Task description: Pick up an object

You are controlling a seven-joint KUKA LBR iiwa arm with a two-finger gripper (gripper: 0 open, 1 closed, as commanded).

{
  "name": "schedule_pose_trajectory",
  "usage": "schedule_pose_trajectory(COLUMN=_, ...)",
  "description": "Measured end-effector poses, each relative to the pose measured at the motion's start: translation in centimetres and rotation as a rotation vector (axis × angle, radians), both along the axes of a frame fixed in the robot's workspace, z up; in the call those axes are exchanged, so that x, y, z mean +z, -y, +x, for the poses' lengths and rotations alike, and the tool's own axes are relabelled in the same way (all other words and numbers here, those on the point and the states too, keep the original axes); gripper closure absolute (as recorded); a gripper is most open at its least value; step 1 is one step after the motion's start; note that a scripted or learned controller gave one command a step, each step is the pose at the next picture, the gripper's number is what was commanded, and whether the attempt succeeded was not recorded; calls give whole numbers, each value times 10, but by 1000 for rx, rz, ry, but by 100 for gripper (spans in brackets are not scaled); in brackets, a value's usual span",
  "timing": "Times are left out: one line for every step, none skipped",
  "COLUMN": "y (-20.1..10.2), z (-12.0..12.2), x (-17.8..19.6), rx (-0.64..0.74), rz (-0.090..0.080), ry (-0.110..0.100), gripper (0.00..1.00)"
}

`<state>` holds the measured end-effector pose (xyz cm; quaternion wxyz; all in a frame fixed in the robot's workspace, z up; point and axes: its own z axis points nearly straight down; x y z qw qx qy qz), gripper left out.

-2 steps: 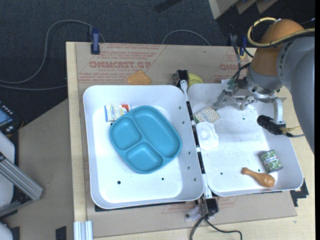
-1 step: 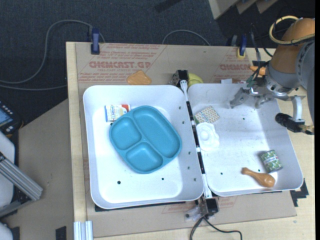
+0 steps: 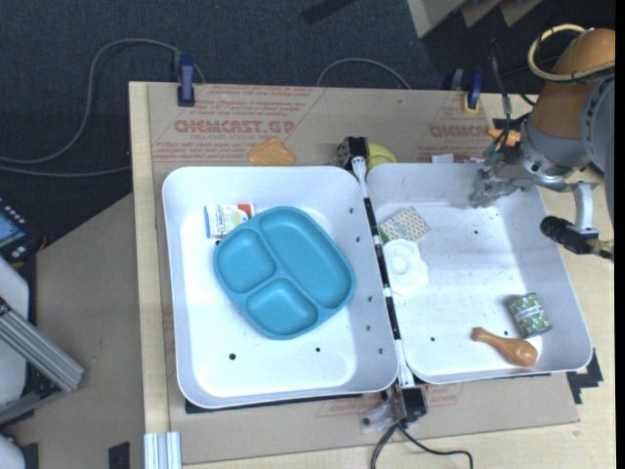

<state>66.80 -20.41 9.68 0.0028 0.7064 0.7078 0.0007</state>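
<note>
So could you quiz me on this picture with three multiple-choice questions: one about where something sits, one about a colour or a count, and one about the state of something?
1. Where does the blue divided tray lie?
A. in the left bin
B. in the right bin
C. on the bench outside both bins

2. How many compartments does the tray have?
A. two
B. three
C. five

3. How does the wooden spoon rest?
A. standing upright against the wall
B. lying flat on the floor of the right bin
C. lying inside the tray

Answers:
1 A: the tray sits on the floor of the left bin, partly covering a small carton.
2 B: two dividers split it into three hollows.
3 B: it lies flat near the front of the right bin, beside a small green packet.
</note>
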Motion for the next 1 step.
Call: schedule_pose_trajectory(y=0, z=0, x=-1, rx=0, rz=1, ry=-1, gripper=0)
